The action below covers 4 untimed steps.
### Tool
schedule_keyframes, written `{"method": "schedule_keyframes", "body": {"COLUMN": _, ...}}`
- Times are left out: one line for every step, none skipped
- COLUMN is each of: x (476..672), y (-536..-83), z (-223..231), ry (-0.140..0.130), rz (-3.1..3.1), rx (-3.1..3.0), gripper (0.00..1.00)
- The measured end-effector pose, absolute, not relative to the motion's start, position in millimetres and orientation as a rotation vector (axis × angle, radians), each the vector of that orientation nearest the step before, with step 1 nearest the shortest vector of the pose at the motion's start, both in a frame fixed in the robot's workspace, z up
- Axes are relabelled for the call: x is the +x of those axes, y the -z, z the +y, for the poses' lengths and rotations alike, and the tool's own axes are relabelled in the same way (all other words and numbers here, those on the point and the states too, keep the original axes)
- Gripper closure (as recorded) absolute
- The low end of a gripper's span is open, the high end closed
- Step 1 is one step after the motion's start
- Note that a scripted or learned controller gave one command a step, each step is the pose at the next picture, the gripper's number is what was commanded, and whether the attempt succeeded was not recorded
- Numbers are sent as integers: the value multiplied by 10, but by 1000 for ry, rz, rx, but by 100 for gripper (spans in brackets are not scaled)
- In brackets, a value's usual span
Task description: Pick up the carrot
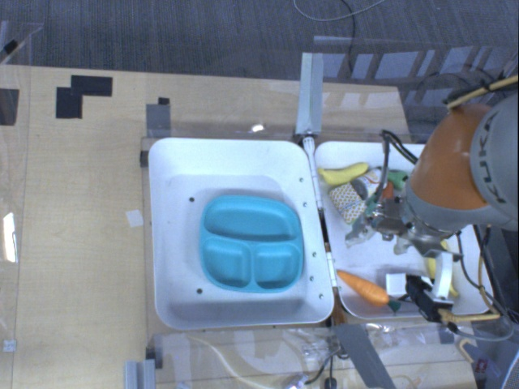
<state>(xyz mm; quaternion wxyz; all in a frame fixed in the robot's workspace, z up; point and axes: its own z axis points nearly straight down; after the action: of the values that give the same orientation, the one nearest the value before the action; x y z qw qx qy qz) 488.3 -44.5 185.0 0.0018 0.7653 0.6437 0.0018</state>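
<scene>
The carrot is orange with a green stub at its right end. It lies at a slant near the front left corner of the right bin. My gripper hangs over the middle of that bin, up and to the right of the carrot and apart from it. Its two fingers stand spread open with nothing between them. The grey arm with its orange band reaches in from the right and hides much of the bin's right half.
A yellow banana and a speckled pouch lie at the back of the right bin, with a green item beside them. A white block sits just right of the carrot. The left bin holds a blue divided tray.
</scene>
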Motion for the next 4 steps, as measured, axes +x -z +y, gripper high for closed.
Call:
{"method": "schedule_keyframes", "body": {"x": 4875, "y": -1845, "z": -577, "ry": -3, "rz": 1954, "rx": 2457, "gripper": 0}}
{"method": "schedule_keyframes", "body": {"x": 4876, "y": -1848, "z": -736, "ry": -4, "rz": 1843, "rx": 2541, "gripper": 0}}
{"method": "schedule_keyframes", "body": {"x": 4874, "y": -1365, "z": -846, "ry": -2, "rz": 1913, "rx": 2491, "gripper": 0}}
{"method": "schedule_keyframes", "body": {"x": 4874, "y": -1367, "z": -847, "ry": -2, "rz": 1912, "rx": 2491, "gripper": 0}}
